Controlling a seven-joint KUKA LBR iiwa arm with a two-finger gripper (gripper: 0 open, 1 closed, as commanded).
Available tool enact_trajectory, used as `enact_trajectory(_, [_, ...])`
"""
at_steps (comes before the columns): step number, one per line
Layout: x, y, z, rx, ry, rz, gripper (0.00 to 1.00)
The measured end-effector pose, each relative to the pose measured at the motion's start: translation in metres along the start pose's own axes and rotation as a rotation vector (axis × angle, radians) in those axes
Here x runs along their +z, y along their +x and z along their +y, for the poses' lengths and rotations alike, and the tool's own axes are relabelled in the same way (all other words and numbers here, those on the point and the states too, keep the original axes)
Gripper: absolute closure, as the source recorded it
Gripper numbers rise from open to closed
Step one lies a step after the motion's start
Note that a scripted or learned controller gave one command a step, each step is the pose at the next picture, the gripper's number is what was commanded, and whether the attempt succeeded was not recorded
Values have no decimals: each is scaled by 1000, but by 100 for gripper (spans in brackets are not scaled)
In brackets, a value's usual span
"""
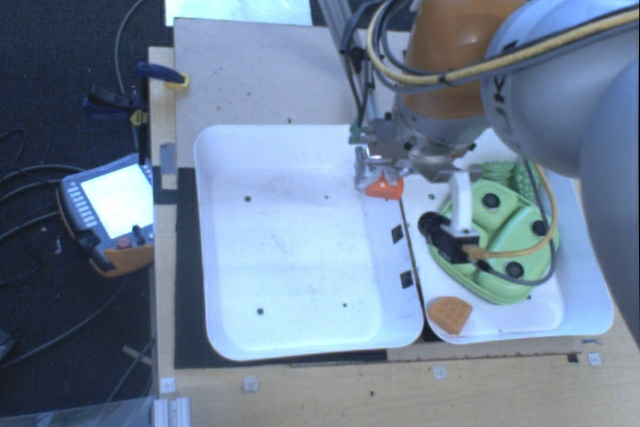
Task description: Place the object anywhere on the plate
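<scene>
Over the seam between the two white bins (300, 315), my arm (560, 85) covers most of the right one. Green plate (505, 225) lies there, partly under me. My gripper (380, 177) sits on a small orange object (383, 186) at the rim; can't tell finger state or whether it's held. Looks light, rigid, small: pinch across its middle. Smooth plastic floor, tight room.

left white bin (230, 315); teach pendant (108, 210) on dark floor; blue clamp (160, 73) at bench edge
</scene>
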State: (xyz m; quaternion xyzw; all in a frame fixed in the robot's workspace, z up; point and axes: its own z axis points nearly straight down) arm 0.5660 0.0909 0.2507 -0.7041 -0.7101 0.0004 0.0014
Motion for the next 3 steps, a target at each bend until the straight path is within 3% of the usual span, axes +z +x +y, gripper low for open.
enact_trajectory(1, [7, 51, -15, -1, -1, 1, 100])
enact_trajectory(2, [30, 75, -45, 2, 0, -1, 100])
enact_trajectory(3, [29, 74, -43, 5, -2, -1, 0])
